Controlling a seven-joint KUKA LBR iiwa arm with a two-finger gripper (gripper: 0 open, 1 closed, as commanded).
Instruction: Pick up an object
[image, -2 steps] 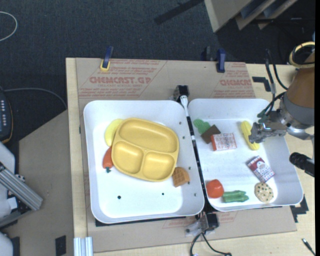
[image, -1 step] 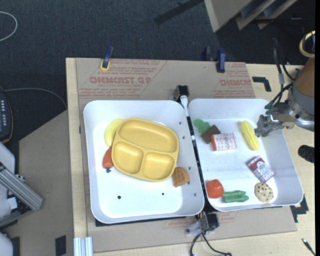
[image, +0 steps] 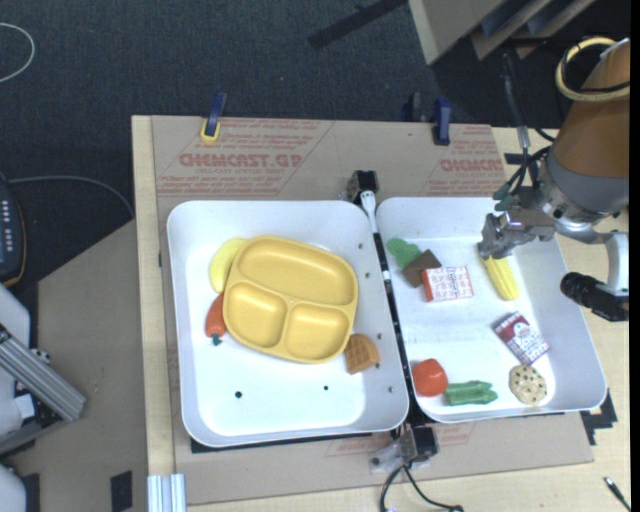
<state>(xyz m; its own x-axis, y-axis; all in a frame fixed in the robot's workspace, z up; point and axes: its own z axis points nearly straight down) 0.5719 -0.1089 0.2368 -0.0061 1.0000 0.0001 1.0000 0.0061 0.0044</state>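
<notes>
Gripper (image: 497, 243) above the corn cob (image: 501, 276) in the right bin (image: 585, 330).
Whether the tool is clenched or released cannot be told. The yellow corn cob lies just below it, right of the red-and-white box (image: 447, 283). In the left bin (image: 190, 300), 1 yellow divided plate (image: 290, 298) sits well apart from the cob.

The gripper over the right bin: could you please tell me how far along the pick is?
Done: the gripper has reached the right bin, at the corn. In hand: nothing visibly. Left: grasping and lifting; the corn lies on the bin floor.
</notes>
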